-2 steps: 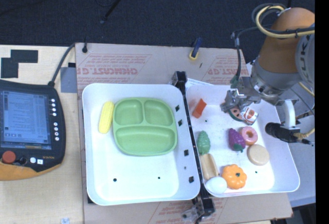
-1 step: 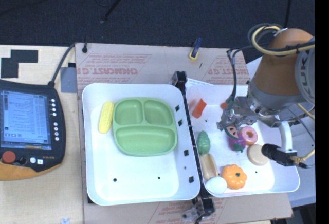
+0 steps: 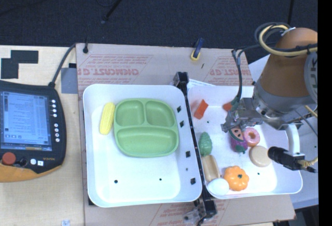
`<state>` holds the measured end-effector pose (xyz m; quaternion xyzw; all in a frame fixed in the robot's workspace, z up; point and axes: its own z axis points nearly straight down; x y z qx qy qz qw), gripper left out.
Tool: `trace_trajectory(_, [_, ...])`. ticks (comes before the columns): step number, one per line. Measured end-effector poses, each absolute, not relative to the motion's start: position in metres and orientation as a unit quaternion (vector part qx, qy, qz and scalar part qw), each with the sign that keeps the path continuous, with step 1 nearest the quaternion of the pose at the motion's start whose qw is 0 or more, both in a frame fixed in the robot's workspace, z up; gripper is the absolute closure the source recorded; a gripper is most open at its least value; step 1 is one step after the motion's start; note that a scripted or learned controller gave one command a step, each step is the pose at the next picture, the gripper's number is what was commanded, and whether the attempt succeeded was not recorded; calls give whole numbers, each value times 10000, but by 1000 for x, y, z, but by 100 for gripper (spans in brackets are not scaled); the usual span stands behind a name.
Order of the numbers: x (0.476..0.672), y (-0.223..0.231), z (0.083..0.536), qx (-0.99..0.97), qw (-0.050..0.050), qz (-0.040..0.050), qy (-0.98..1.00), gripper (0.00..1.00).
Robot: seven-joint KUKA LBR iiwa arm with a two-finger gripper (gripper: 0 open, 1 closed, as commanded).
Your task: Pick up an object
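White bins sit side by side on the table (image 3: 135,64). Left bin (image 3: 104,178) holds a green divided plate (image 3: 146,127) with a yellow corn cob (image 3: 107,117) just beside its left edge, touching or nearly so.

Right bin (image 3: 280,183) holds the toy food. Orange-red piece (image 3: 200,109) lies near the upper left of this bin. Green leafy item (image 3: 206,143) sits below it, close to the divider between bins. Tan bread stick (image 3: 210,167) lies below the green item, with a white egg (image 3: 218,186) at its lower end, touching. Orange pumpkin (image 3: 236,178) sits just right of the egg. Pale bun (image 3: 259,156) lies right of and above the pumpkin. Pink donut (image 3: 252,137) sits above the bun, touching a purple item (image 3: 238,142) on its left; what the purple item is cannot be told.

Arm (image 3: 285,74) reaches in from the right, over the right bin. Tool (image 3: 237,125) is low, directly over the purple item and donut. Cannot tell its state: the dark parts blur into the objects beneath. Cannot tell whether it touches either object. A small red bit (image 3: 227,107) shows just above-left of the tool.

Teach pendant (image 3: 28,126) lies on the table left of the bins. Blue-yellow clamp (image 3: 196,50) sits at the board's far edge.
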<state>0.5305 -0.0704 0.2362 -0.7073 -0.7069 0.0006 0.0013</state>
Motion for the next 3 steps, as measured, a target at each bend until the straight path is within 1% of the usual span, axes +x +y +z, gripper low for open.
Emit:
trace_trajectory(1, [531, -63, 217, -7071, 28, 20, -7071, 100])
trace_trajectory(2, [540, -67, 220, -7074, 12, 9, -7068, 100])
trace_trajectory(3, [536, -67, 238, -7067, 8, 3, -7075, 100])
